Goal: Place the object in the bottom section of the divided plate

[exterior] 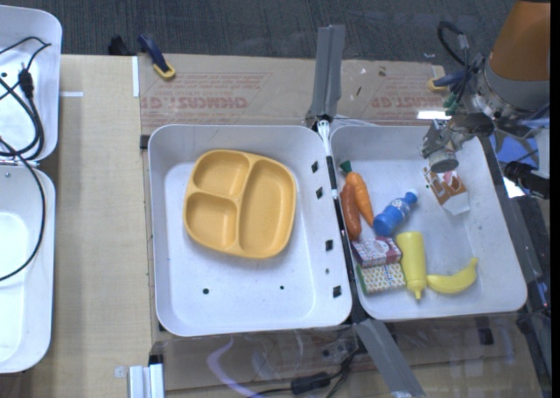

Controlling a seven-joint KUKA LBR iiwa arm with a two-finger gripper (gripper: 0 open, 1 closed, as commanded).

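While the right bin (503,239) holds groceries, the jaws' (444,163) state is unclear.

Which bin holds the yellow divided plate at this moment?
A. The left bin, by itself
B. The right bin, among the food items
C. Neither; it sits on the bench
A: the yellow divided plate lies alone in the left bin, while the carrot, banana and blue bottle are in the right bin.

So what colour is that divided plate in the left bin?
Yellow-orange all over, seen clearly in the camera view: the divided plate.
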